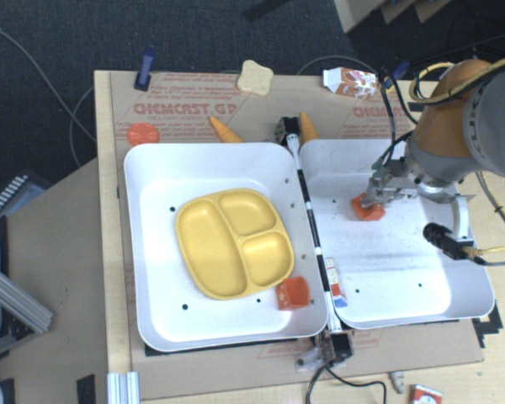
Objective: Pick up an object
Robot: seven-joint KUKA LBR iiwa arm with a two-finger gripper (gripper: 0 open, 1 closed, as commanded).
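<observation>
Bins sit side by side on the bench, two shallow white plastic ones. The left bin [151,310] holds a yellow plastic plate with three parts [234,242]. A small orange-red block [293,293] lies just beside the plate, at its lower right corner. In the right bin [454,297], the grey arm with an orange band [454,124] reaches down. Its gripper [379,194] is right over a little orange-red lump [369,209], touching it. I cannot tell if it grips the lump.
</observation>
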